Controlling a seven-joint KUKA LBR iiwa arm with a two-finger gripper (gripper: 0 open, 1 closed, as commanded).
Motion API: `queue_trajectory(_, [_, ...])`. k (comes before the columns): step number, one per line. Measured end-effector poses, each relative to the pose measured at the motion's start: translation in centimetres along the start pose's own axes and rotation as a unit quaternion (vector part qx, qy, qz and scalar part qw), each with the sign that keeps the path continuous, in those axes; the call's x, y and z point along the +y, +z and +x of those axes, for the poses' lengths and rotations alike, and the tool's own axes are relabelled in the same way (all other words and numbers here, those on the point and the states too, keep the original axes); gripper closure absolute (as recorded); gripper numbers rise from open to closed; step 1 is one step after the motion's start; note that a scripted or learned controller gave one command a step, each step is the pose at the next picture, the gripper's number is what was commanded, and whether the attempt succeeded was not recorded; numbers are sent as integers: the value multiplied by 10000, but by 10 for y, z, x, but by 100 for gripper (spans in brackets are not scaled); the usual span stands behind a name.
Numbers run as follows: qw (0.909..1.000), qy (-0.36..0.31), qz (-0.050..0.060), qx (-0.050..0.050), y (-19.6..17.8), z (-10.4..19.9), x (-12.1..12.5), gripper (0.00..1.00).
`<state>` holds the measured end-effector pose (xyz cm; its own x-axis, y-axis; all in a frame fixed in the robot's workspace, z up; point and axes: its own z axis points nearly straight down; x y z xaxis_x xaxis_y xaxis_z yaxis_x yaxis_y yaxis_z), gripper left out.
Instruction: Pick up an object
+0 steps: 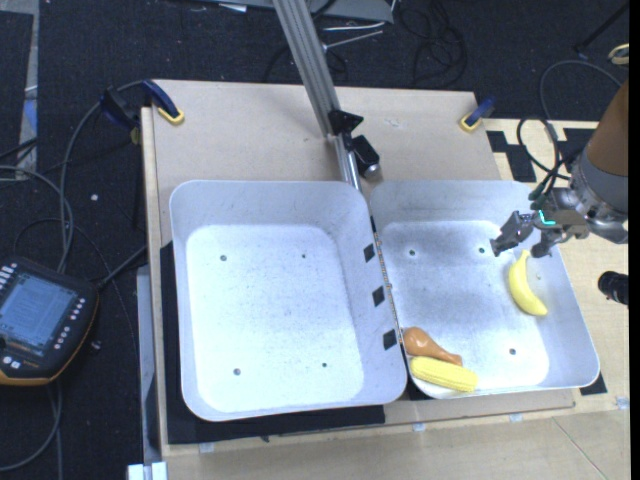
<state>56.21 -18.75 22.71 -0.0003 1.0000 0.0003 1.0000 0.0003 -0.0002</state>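
The jaws [522, 236] hang over the right bin [440, 243] near its far right side, spread apart with nothing between them, just above the upper tip of the banana [526, 286]. That banana lies flat on the bin floor, running down and away from the jaws; whether a finger touches its tip is too close to tell. Farther out, at the bin's near edge, an ear of yellow corn [444, 374] lies against an orange-brown drumstick-shaped toy [430, 344], well apart from the jaws. The left bin [262, 293] sits beside it on the tabletop [250, 138]. By my reading, nothing is lifted yet: the grasp, the closing and the raise all remain.
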Motion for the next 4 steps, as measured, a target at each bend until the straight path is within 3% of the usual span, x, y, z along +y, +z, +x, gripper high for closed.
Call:
queue_trajectory(1, [10000,0,0,0,0,0,0,0])
queue_trajectory(3, [10000,0,25,5,122,2,4,0])
queue_trajectory(4, [10000,0,4,0,132,2,4,0])
